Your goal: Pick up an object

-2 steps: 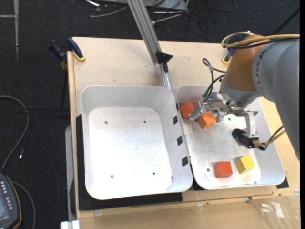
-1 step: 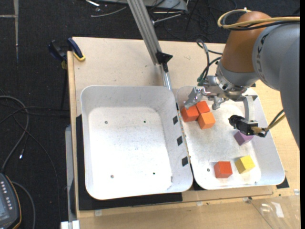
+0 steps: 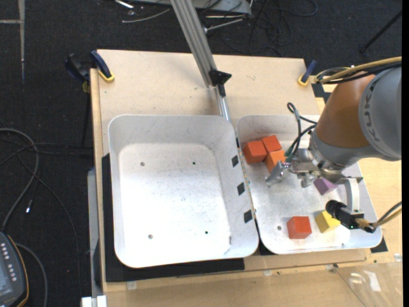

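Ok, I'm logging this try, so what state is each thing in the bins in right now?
gripper: low in the right bin, beside the orange blocks
orange blocks: clustered, touching, near the divider
red block: lying free on the right bin floor
yellow block: lying free
purple block: partly hidden under the arm

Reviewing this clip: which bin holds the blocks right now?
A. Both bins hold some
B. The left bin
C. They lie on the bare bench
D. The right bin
D. The orange blocks, the red block, the yellow block and the purple block all lie in the right bin, where the gripper reaches.
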{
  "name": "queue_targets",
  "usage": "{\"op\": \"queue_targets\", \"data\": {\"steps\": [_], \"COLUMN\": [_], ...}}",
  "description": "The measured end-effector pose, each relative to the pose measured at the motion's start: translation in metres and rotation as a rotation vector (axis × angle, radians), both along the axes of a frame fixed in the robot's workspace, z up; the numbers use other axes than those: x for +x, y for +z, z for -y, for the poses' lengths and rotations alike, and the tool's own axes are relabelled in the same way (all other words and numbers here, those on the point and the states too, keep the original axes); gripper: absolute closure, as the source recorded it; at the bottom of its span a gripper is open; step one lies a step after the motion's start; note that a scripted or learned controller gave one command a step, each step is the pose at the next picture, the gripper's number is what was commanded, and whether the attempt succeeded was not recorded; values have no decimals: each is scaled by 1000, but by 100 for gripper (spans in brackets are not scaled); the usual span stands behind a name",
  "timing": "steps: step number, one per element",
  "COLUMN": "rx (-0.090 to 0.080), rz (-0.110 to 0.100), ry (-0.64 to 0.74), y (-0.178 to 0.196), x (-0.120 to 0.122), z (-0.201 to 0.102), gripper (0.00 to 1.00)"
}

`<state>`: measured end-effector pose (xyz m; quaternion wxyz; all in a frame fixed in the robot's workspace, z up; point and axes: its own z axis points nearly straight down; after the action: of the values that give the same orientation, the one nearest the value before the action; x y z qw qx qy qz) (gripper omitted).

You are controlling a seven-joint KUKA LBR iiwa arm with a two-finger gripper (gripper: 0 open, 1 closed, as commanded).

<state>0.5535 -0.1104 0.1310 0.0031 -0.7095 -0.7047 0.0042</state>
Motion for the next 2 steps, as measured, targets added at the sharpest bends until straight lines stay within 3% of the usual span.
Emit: {"op": "queue_targets", "data": {"steps": [1, 2], "rx": [-1, 2], "rz": [14, 10], "ry": [10, 11], "y": [-18, -36], "x": [82, 72], "z": [22, -10], "gripper": [0, 0]}}
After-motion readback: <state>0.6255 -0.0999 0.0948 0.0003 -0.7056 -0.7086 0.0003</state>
